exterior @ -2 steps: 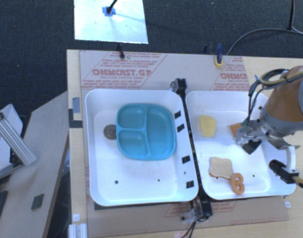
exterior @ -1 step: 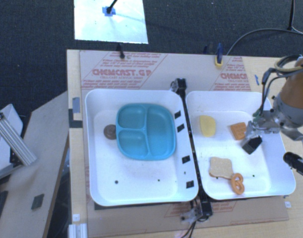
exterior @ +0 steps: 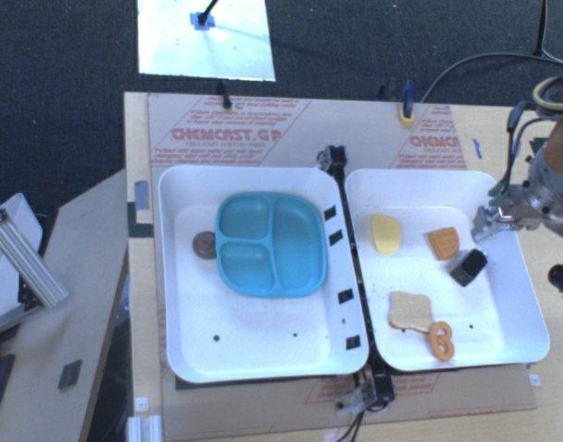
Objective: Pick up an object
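Five loose items in the right white bin [exterior: 530, 334], nothing lifted yet. Nearest: orange pretzel-shaped toy [exterior: 441, 341], touching a tan toast-slice toy [exterior: 410, 310] just left of it. Further back: small black block [exterior: 468, 267], then orange-brown square piece [exterior: 443, 243] and pale yellow rounded piece [exterior: 386, 234]. Left bin [exterior: 184, 357] holds a blue divided plastic plate [exterior: 269, 244] with a brown disc [exterior: 205, 244] at its left edge. Gripper [exterior: 495, 217] sits at the bin's far right rim; can't tell whether it's apart or together. Step looks like approach. Likely target is the black block, just near-left of the claw: shift over, descend, clamp.
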